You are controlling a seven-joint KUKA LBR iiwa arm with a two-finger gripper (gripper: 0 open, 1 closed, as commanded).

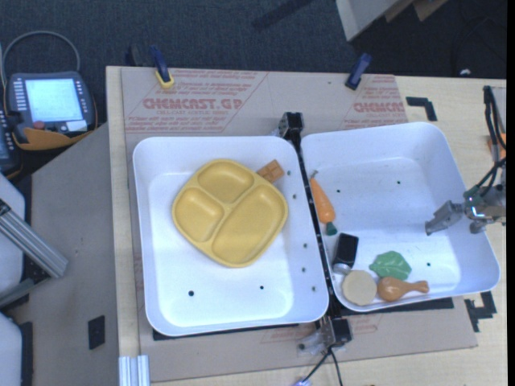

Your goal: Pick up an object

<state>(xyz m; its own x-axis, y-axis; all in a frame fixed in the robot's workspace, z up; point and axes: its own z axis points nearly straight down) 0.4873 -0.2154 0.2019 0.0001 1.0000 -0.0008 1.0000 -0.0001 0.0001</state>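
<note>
Divided plate (pixel 231 212) in left bin (pixel 161 296), perhaps over a block (pixel 271 170).

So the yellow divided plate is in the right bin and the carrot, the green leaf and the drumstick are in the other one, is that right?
Not quite. The camera view shows the yellow divided plate in the left bin. The carrot, green leaf and drumstick lie in the other one, the right bin.

The worktop (pixel 129 215) is pale wood, partly covered by printed cardboard (pixel 201 103) held with two clamps (pixel 163 69). Dark blue-grey carpet (pixel 201 14) surrounds it. A lit handheld screen unit (pixel 50 103) rests at left.
</note>
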